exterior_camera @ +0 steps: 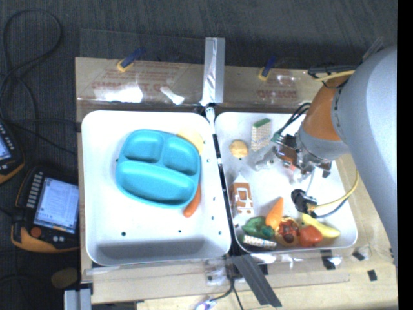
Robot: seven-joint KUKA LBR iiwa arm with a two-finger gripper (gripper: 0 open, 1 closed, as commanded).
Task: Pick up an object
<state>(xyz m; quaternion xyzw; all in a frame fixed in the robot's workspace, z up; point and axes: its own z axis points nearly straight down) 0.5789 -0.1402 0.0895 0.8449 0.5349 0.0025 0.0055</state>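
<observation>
This was a robotics lab, not a home. The counter (97,76) carried two white bins (97,237) taped under clear plastic sheeting (155,82). Left of the bins a teach pendant (48,208) lay on dark carpet (193,8), with black cables (29,37) looping beyond it. A grey industrial arm (377,128) leaned over the right-hand bin.

Blue tray (158,166) covers most of the orange carrot-like piece (193,203) and yellow item (192,139) at its right edge. Gripper (282,157) fingertips blurred, state unreadable. Toy heap (284,230) right of tray: pieces overlap, several unidentifiable.
</observation>
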